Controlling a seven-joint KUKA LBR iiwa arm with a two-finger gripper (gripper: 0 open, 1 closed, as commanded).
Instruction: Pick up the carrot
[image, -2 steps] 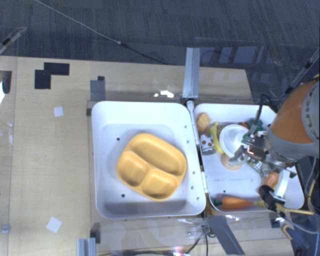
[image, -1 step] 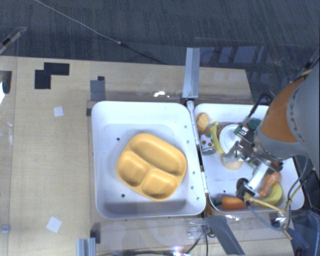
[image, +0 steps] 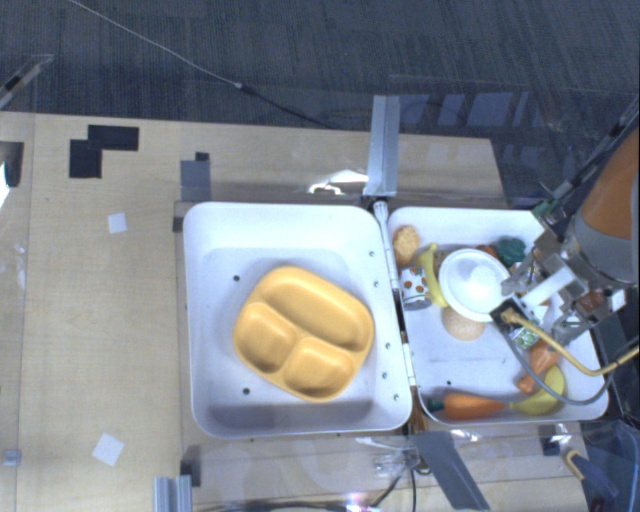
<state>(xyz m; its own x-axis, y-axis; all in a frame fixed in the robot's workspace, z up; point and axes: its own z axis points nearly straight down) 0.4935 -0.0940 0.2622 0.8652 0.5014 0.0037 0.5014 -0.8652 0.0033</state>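
Where the counter (image: 110, 330) carries two white bins side by side, the left bin (image: 205, 300) is taken up by a yellow divided plate (image: 303, 331). Along the left wall of the right bin (image: 440, 365), a round brown biscuit-like piece (image: 405, 241) and a banana (image: 429, 268) are seen, with a white bowl (image: 472, 280) just to their right. The carrot (image: 470, 405) is laid lengthwise against the near wall of the right bin, close to its near left corner. A yellow fruit (image: 541, 398) is lodged further right along that wall. The pincer (image: 548, 312) is held over the right half of that bin, apart from the carrot; whether it is apart or together cannot be told.
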